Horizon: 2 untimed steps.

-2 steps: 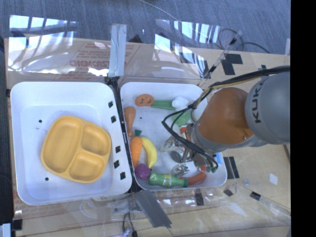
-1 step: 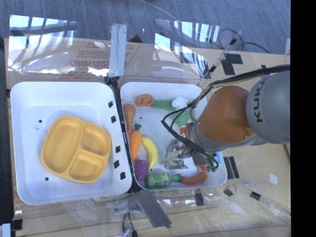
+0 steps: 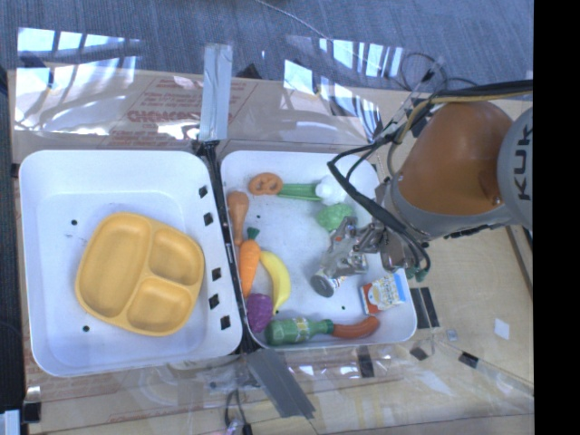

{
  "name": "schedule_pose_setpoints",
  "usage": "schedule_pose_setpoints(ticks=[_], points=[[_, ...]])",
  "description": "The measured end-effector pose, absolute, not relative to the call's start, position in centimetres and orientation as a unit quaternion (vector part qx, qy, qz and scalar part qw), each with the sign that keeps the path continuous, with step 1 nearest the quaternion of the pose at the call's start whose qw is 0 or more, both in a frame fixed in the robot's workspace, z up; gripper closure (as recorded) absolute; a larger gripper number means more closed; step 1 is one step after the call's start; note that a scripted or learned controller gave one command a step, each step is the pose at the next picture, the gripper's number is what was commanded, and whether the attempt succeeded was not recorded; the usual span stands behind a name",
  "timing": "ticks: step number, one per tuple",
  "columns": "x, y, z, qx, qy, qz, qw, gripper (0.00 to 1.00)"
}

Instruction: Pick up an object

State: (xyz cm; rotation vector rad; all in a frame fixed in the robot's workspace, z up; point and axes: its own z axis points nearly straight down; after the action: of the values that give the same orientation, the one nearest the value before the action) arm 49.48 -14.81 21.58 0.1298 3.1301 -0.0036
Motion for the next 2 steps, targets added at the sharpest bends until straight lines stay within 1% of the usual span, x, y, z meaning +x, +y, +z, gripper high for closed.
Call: schedule_pose_setpoints(ticks=[1,2], points=[[53.9,-9.2,16.1,0.06,0.998,0.0012,-0.002,1.0],[57.3,-15.5,23.9,-0.063,0.998,-0.0014,0.003,1.0]])
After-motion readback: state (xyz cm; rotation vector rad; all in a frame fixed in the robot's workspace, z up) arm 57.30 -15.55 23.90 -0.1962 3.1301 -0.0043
